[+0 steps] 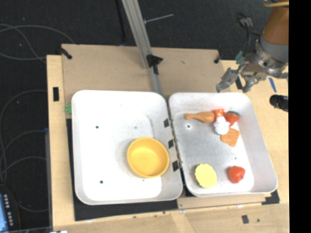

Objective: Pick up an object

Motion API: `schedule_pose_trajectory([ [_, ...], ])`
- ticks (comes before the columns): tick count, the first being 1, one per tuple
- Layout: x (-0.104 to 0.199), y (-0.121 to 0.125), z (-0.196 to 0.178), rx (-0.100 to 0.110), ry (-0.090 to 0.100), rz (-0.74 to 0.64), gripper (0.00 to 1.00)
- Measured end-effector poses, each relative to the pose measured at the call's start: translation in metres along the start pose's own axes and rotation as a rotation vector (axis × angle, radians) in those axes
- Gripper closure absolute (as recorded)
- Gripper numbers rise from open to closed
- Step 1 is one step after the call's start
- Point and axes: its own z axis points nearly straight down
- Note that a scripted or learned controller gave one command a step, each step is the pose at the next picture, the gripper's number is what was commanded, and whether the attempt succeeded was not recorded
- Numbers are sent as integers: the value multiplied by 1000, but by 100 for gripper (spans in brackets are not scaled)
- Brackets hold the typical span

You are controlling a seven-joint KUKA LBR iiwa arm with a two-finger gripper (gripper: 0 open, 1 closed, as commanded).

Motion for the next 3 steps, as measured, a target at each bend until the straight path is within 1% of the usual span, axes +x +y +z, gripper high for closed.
schedule_pose_trajectory([
  [1, 0, 0, 0, 0, -1, 0, 0],
  [2, -4, 1, 63, 6, -1, 4, 0],
  [3, 2, -5, 114, 5, -1, 5, 0],
])
